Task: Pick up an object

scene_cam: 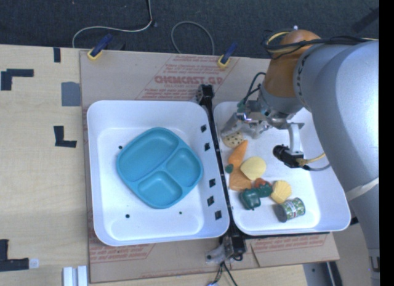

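My gripper (245,122) hangs low over the back left corner of the right bin (326,201). Just below it lies a pale holed cheese wedge (233,138), and an orange carrot (237,153) lies in front of that. Further forward in the same bin are a yellow lemon-like piece (253,167), an orange slab (238,182), a dark green toy (250,199), a yellow corn piece (281,190) and a small can (290,209). The view does not settle whether the gripper touches the cheese wedge.
The left bin (101,124) holds a blue divided plate (160,166). A raised divider (212,149) separates the two bins. The grey arm (338,106) covers the right bin's back right part, with a black fitting and yellow cable (289,155) below the wrist.
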Available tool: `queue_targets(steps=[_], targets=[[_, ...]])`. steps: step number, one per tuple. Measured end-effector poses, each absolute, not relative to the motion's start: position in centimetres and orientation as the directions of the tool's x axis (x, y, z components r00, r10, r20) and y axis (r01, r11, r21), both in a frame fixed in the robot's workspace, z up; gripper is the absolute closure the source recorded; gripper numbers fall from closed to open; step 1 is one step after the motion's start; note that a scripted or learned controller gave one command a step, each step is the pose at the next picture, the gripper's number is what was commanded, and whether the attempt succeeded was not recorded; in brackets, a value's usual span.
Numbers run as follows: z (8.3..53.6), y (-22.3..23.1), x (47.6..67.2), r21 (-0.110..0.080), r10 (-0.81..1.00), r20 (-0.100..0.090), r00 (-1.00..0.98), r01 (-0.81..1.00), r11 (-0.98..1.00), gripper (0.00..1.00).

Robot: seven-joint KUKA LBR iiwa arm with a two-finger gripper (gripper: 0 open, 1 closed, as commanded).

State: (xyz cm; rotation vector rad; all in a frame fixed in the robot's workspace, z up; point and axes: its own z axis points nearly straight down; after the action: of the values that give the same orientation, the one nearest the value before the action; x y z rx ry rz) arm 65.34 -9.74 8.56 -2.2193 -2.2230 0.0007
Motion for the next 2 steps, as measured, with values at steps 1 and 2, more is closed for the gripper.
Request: queue_targets(steps=[1, 2], targets=[[8.62, -9.45, 63.57, 0.004, 1.0, -0.002, 0.0, 1.0, 0.0, 0.0], [8.61, -9.92, 63.85, 0.002, 1.0, 0.001, -0.001, 1.0, 0.001, 0.0]])
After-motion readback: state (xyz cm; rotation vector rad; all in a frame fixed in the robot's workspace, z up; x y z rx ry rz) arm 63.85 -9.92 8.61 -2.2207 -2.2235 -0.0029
